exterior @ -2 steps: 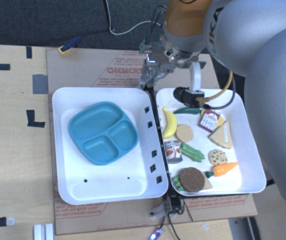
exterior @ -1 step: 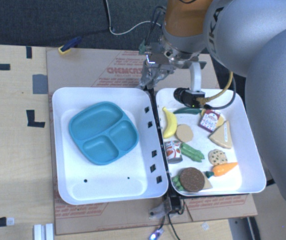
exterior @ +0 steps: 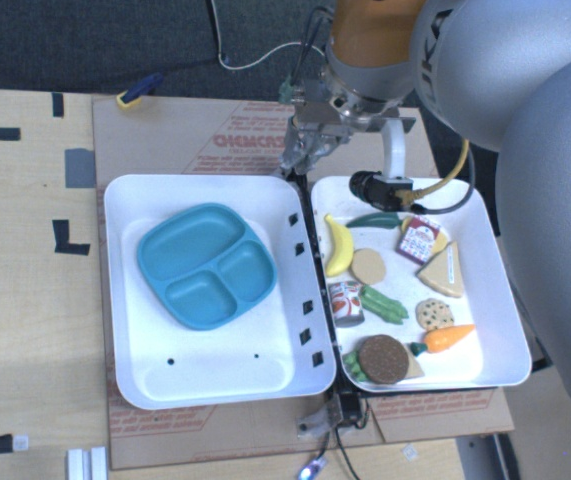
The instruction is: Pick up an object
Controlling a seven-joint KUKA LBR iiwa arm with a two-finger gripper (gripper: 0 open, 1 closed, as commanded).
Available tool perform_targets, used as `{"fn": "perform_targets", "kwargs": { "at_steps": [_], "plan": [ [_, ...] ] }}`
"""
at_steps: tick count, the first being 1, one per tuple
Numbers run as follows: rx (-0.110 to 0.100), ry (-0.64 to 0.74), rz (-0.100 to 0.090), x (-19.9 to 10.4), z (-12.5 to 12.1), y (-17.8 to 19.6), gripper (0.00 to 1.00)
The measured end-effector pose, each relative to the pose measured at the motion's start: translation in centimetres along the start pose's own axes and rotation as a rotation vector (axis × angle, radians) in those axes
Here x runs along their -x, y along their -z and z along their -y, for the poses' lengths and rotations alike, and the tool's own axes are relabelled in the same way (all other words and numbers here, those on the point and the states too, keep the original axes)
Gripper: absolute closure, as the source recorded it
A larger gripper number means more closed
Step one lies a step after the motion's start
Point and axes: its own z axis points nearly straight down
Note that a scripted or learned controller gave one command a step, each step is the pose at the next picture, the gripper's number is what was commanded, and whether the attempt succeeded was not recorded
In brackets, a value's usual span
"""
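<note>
The right bin [exterior: 495,268] holds several toy foods: a yellow banana [exterior: 338,246], a green chili [exterior: 372,220], a red packet [exterior: 418,238], a pale wedge [exterior: 445,270], a round cracker [exterior: 369,266], a small can [exterior: 346,302], a green pea pod [exterior: 383,304], a cookie [exterior: 433,314], a carrot [exterior: 449,337] and a burger [exterior: 382,359]. My gripper [exterior: 300,163] hangs over the back rim where the two bins meet, up and to the left of the banana. Nothing shows in its grasp.
The left bin [exterior: 125,298] holds a blue divided plate [exterior: 206,264]. Black clips [exterior: 310,308] line the wall between the bins. The grey arm covers the upper right. A black cylinder [exterior: 375,188] with cables hangs over the right bin's back edge.
</note>
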Motion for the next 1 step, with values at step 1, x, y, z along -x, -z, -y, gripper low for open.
{"fn": "perform_targets", "kwargs": {
  "at_steps": [1],
  "plan": [
    [-0.007, 0.0, -0.002, -4.65, 2.68, -7.06, 1.0]
  ]
}}
